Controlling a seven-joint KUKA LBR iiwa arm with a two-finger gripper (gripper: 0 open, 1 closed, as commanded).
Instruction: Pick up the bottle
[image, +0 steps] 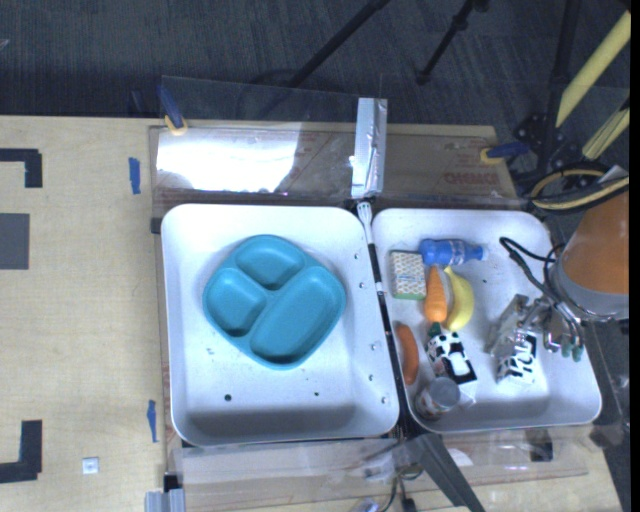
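The task had hardly begun when I looked. The bottle, a small blue one, lay on its side near the far edge of the right bin, untouched. Its long axis ran roughly parallel to that far edge, across the bin; the paler, narrower end, which I took for the cap, pointed toward the bin's right wall, and the fatter blue end toward the divider between the bins.

Just nearer than the bottle sat a carrot and a banana, both close against it, with a small checked packet beside them by the divider. A black-and-white toy cow lay nearer the front edge.

The gripper hung over the right half of that bin, well apart from the bottle and closer to the front right corner. Nothing showed between its fingers, but the metalwork there was too cluttered for me to tell whether they stood apart or together.

The left bin held a blue divided plate.

As I judged it, everything remained: reaching the bottle, closing across its narrow width and lifting it away from the neighbouring carrot.
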